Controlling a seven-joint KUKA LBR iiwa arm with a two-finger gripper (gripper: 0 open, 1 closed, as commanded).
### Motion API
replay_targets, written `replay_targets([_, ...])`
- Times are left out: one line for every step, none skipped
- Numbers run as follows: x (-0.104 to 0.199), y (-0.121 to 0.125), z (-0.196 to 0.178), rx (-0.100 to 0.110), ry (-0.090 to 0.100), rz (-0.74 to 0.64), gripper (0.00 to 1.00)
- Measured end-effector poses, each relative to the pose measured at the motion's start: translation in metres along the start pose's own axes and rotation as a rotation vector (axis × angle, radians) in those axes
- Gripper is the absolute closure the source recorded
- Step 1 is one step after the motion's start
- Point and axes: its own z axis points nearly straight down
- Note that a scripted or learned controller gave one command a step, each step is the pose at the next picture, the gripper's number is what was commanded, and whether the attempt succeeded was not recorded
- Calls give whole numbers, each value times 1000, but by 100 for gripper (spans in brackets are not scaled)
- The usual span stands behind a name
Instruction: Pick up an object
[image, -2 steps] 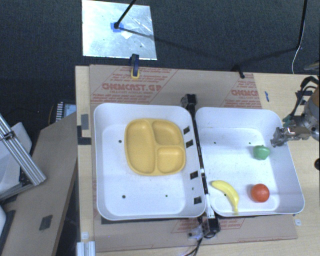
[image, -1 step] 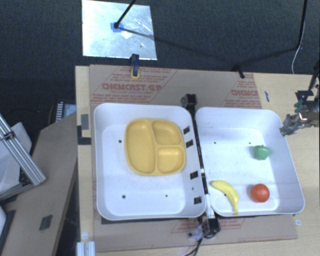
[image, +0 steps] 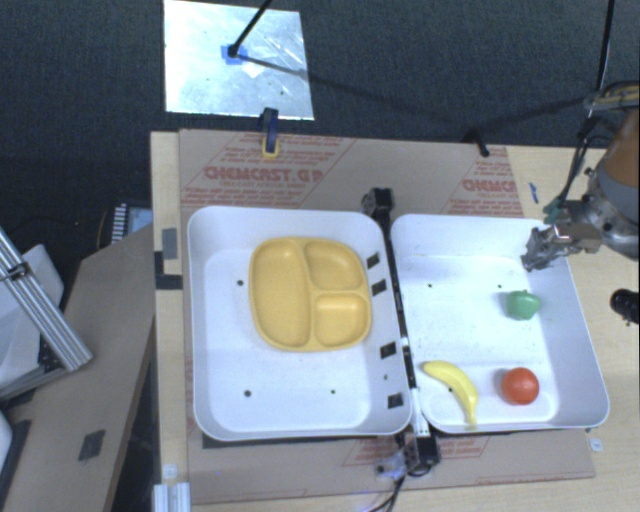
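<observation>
Gripper (image: 541, 250) hangs over the far right rim of the right bin (image: 470, 235), nothing visible between its tips; whether it is open or closed I cannot tell at this size. Just below it in view lies a green object (image: 521, 304), the nearest of 3 candidates. A red tomato-like ball (image: 519, 385) and a banana (image: 453, 388) lie near the bin's front edge. The left bin (image: 215, 300) holds a yellow divided plate (image: 307, 294). I judge the approach step is in hand: next, line up over the green object, then descend.
</observation>
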Motion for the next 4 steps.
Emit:
replay_targets([45,11,-1,-1,0,0,100])
replay_targets([92,16,11,1,1,0,100])
replay_targets([136,38,18,0,0,0,100])
replay_targets([186,54,15,-1,1,0,100])
